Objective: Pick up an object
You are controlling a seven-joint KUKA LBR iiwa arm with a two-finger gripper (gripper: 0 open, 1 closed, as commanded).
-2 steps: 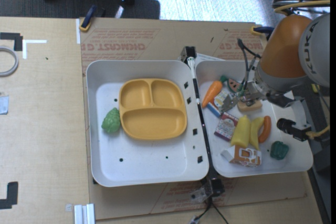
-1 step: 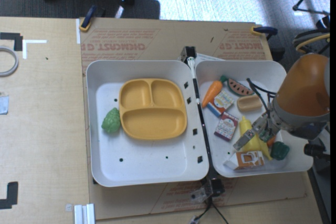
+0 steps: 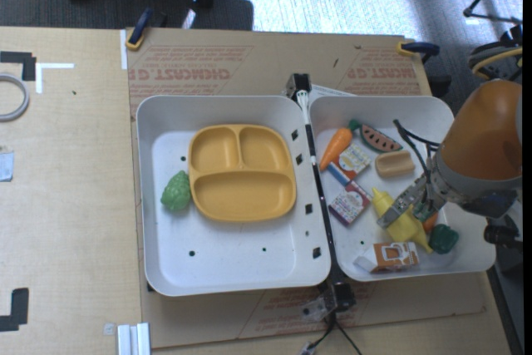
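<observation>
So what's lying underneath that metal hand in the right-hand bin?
Under the hand lies a yellow toy, beside a dark green piece and a bit of orange. The arm covers that corner of the right bin, so anything further stays hidden.

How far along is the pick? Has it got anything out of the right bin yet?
Done: the arm has reached into the right bin, and the gripper is down among the toys, on the yellow piece. In hand: nothing visibly; whether it grips the piece cannot be told. Left: the grasp and lift. The carrot, watermelon slice and orange carton lie loose; the yellow plate sits in the left bin.
</observation>
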